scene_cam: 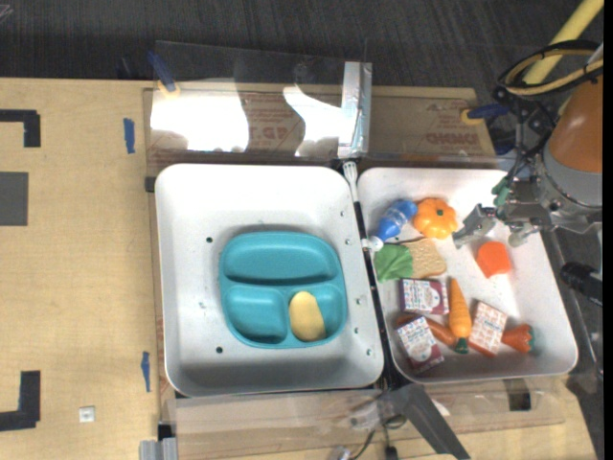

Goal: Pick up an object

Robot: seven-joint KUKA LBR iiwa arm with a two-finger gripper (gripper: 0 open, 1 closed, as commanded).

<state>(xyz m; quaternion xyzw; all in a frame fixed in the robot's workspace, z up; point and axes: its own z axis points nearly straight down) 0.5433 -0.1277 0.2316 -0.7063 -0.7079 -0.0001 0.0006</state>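
Looking down at a slant on two shallow white bins set side by side on a bench; the left bin (182,286) fills the centre of the frame and holds a teal divided tray (280,286), with a yellow potato-shaped toy (306,315) in its lower right compartment; the right bin (560,338) sits at the right of the frame and holds a scatter of toy food.

The gripper (500,220) hangs in the upper right part of the right bin, its two fingers spread apart with nothing between them; so by my reading nothing is picked up yet, and the whole grasp and lift are left to do.

The likeliest target, as a guess, is the small orange-red block (493,258), lying just below the gripper in the picture; it is stubby, with its slightly longer axis running upper left to lower right, and shows no clear pointed end.

Nearby lie an orange pumpkin toy (435,218) beside a blue item (393,222) near the bin's upper left; a carrot (459,307) lies lower, its long axis near vertical in the frame, narrow end up.
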